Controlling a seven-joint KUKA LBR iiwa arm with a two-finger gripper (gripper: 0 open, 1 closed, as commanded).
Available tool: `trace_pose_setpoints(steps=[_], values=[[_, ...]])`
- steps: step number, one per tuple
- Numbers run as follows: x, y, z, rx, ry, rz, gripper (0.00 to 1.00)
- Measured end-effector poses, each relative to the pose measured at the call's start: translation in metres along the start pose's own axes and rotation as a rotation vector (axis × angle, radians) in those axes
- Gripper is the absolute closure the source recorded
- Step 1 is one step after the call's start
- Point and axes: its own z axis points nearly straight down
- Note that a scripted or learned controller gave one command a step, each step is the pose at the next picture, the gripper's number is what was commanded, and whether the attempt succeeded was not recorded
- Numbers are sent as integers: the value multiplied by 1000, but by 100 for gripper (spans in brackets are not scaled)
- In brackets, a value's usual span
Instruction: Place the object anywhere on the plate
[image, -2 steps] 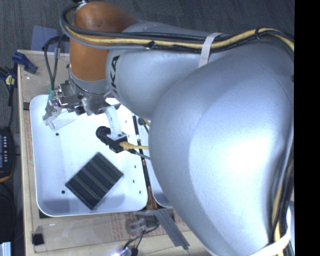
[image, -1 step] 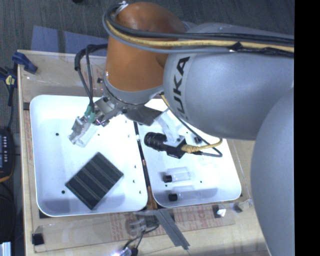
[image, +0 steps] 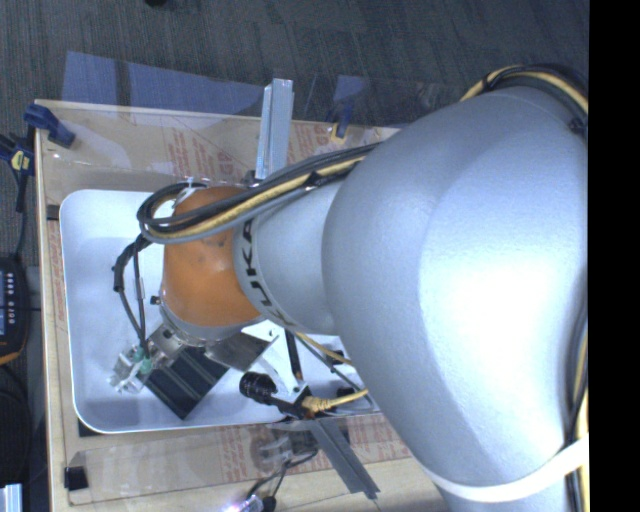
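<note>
Arm (image: 400, 270) over white bin (image: 85, 300); object hidden.

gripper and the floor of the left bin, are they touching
Cannot tell. In the camera view the gripper sits low over the left bin, but the slanted angle and the arm's bulk hide any contact or gap.

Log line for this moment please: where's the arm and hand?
arm: over left bin | hand: low, near bin's front-left corner | grasp: cannot tell | plate, object: unconfirmed
</note>
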Motion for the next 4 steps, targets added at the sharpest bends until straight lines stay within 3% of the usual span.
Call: trace_pose_setpoints(steps=[1,2,3,4], values=[[27,45,-139,-7,-2,288,100],[37,20,-94,-3,-2,165,100],[-13,27,-96,-4,-2,216,100],[41,24,-14,1,-3,213,100]])
